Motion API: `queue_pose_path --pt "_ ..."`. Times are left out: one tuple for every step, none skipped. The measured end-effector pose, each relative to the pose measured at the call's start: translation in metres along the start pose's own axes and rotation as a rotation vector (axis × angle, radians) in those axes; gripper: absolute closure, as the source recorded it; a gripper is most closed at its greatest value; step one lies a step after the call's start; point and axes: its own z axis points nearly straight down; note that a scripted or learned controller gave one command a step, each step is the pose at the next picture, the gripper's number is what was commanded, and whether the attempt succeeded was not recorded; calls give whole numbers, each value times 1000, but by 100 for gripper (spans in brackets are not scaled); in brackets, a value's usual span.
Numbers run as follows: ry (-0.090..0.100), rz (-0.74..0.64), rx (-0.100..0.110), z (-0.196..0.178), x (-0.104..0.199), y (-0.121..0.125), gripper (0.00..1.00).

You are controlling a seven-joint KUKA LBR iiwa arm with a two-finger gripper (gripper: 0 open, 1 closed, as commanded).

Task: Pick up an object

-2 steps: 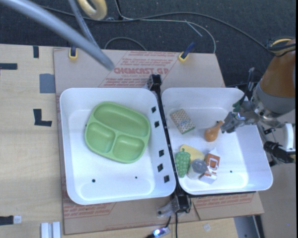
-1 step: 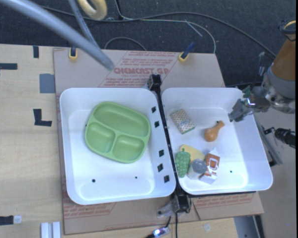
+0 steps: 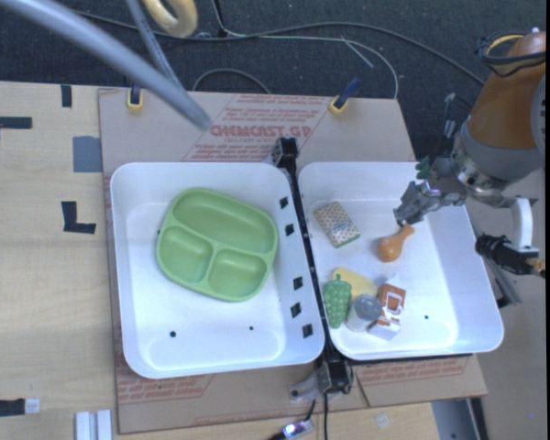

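My gripper [image 3: 411, 207] hangs over the right bin [image 3: 458, 273], at its upper right, just above an orange drumstick-shaped toy [image 3: 394, 244]. A speckled tan block [image 3: 335, 223] lies to the left of that toy. Lower in the same bin sit a green ridged toy [image 3: 337, 299], a yellow flat piece [image 3: 357, 280], a grey round piece [image 3: 367, 308] and a small red-and-white carton [image 3: 389, 308]. I see nothing between the fingers.
The left bin [image 3: 137, 246] holds a green divided plate [image 3: 217, 244]. A black divider [image 3: 295, 236] with clips runs between the two bins. A grey pole [image 3: 92, 35] slants across the upper left, and cables lie behind the bins.
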Motion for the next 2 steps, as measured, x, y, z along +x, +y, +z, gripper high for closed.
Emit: queue_pose_path --pt "1 -2 -1 -8 55 6 100" --pt "1 -1 0 -9 103 7 100"
